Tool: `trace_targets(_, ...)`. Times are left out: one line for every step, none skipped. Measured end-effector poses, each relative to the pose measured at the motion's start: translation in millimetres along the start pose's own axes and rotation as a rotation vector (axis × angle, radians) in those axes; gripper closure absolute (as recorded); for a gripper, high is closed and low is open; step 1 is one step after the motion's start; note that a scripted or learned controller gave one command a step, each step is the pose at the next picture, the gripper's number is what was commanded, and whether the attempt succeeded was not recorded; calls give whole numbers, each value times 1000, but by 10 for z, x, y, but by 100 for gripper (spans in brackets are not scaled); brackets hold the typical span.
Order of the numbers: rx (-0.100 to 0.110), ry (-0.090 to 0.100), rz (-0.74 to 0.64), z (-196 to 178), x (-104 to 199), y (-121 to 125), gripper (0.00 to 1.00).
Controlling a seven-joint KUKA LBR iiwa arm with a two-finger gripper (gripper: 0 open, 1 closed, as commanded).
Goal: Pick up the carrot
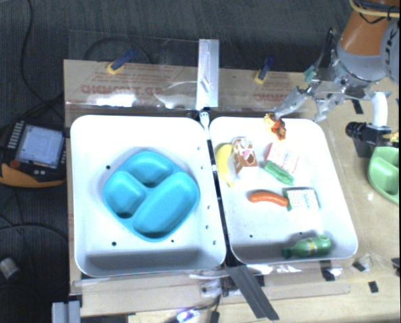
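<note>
- Carrot (268, 198): orange, slender, lying flat on the floor of the right bin (335, 180), roughly at its middle, long axis running left to right. Untouched; nothing on top of it.
- Neighbours, placed from the carrot: white box (301, 199) touching or just beside its right end; green pod-shaped item (278, 171) just behind it; white packet (286, 159) behind that; small printed carton (243, 153) behind and to the left; banana (224, 163) left, against the bin's left wall; green bottle (308, 246) in front, near the front wall; small red-and-yellow toy (276, 126) far behind, at the back wall.
- Left bin (86, 180): well left of the carrot, holding a blue divided tray (152, 194).
- Tool (315, 96): above the back right corner of the right bin, well behind and right of the carrot. Whether it is spread or pressed together cannot be told; nothing is seen pinched in it.
- Arm (365, 42): grey with orange band, above the bench (362, 200), behind and right of the carrot.
- Step in hand, as judged: approach; the grasp is not yet begun.
- Next move calls for: travel forward and left to a point over the carrot's middle, tool turned to close across the narrow width, then a straight descent clear of the white box and green pod.
</note>
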State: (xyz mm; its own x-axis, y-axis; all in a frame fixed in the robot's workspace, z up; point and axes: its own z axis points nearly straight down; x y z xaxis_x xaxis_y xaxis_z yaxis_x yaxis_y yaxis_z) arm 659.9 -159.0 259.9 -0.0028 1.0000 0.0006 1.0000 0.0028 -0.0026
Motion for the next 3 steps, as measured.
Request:
trace_targets(2, 0, 31, 922, 142, -967, 0)
trace_targets(-2, 2, -51, 1671, 261, -1188, 0)
trace_targets(-13, 0, -17, 1706, -74, -1257, 0)
